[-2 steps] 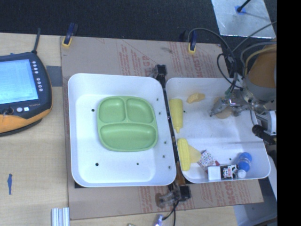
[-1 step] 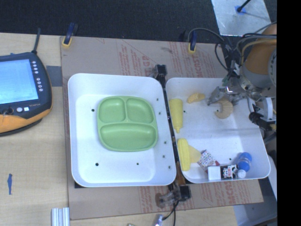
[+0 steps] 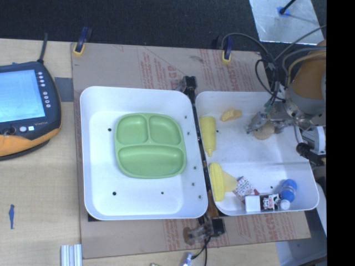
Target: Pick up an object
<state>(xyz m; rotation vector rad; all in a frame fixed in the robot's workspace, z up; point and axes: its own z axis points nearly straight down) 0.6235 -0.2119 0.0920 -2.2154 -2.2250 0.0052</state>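
The bench (image 3: 39,204) is pale wood, overlaid by a brown cardboard sheet (image 3: 144,65) clipped at its top edge. On the sheet sit two shallow white bins with smooth, rounded rims, touching along the middle of the frame. The left bin (image 3: 100,204) carries a matte green divided plate (image 3: 150,145) with three compartments, lying near its centre with bare floor all round. The right bin (image 3: 299,176) is busier: one yellow corn cob (image 3: 207,134) lies along its left wall, a second corn cob (image 3: 217,180) below it, a small yellow lump (image 3: 231,114) near the top, and in the lower right corner a red-and-white wrapper (image 3: 242,186), a small printed box (image 3: 260,203) and a blue-capped bottle (image 3: 287,191) crowded together. The arm (image 3: 307,76) enters at upper right, trailing black cables. Its tool (image 3: 260,125) hangs low over the bin's upper right, just at a tan rounded object (image 3: 265,132); whether it is clenched or released cannot be told. The bin's middle floor lies open. A handheld screen (image 3: 25,107) rests at far left.
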